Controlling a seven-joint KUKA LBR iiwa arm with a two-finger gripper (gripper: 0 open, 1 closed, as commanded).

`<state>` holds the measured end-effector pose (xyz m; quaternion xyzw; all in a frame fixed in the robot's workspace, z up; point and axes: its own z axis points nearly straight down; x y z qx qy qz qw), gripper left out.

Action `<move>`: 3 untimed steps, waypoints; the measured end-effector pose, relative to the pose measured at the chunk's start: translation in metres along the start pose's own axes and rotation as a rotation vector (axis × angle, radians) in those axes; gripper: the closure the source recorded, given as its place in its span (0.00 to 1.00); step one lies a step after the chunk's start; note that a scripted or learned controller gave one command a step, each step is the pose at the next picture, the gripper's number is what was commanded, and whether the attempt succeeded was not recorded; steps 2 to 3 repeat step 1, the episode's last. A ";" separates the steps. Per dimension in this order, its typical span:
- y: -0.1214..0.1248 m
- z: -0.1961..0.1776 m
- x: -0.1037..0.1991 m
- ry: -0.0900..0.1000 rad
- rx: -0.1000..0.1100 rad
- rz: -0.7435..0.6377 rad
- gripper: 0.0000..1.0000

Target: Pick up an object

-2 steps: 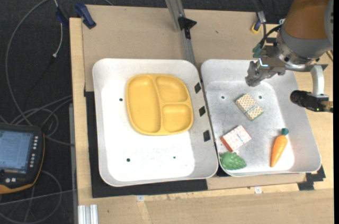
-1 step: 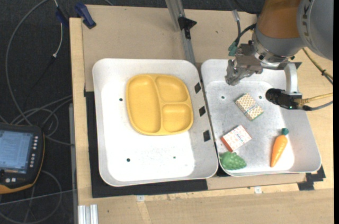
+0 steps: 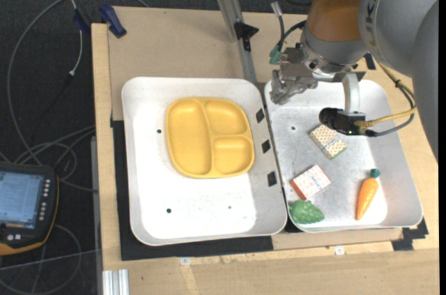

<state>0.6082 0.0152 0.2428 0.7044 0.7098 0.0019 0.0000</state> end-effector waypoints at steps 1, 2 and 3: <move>0.017 -0.006 0.057 0.000 0.000 0.000 1.00; 0.017 -0.006 0.057 0.000 0.000 0.000 1.00; 0.017 -0.006 0.057 0.000 0.000 0.000 1.00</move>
